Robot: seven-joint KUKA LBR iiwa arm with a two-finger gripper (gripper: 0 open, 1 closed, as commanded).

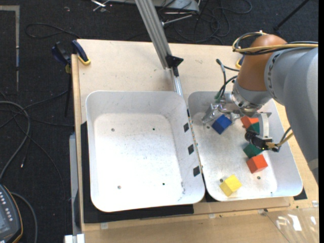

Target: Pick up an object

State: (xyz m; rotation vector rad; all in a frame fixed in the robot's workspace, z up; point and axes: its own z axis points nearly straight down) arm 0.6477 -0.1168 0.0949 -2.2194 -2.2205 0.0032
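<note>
Your hand sits low in the upper left part of the right bin, right over the blue block. The block shows just below the metal fingers, tilted on a corner and close against them, but you cannot tell from this angle how far the hand is open or whether it has hold of the block. Treat the grasp as unproven.

The blue block looks like the target simply because it lies nearest the hand. The other pieces cluster toward the right of the frame: an orange block and a green block just under the wrist, a dark green block touching a second orange block below it, and a yellow block alone near the lower rim.

Mind your edges. The blue block is near the raised wall where the two bins meet, at centre frame, so there is little room to its left. Open floor lies below it, toward the yellow block, and that is probably your safest direction for any adjustment. The left bin offers broad bare floor. A slanted metal rail comes down from the top of the frame to the table just above the bins' join, so a straight lift seems wiser than a sweep toward upper left.
</note>
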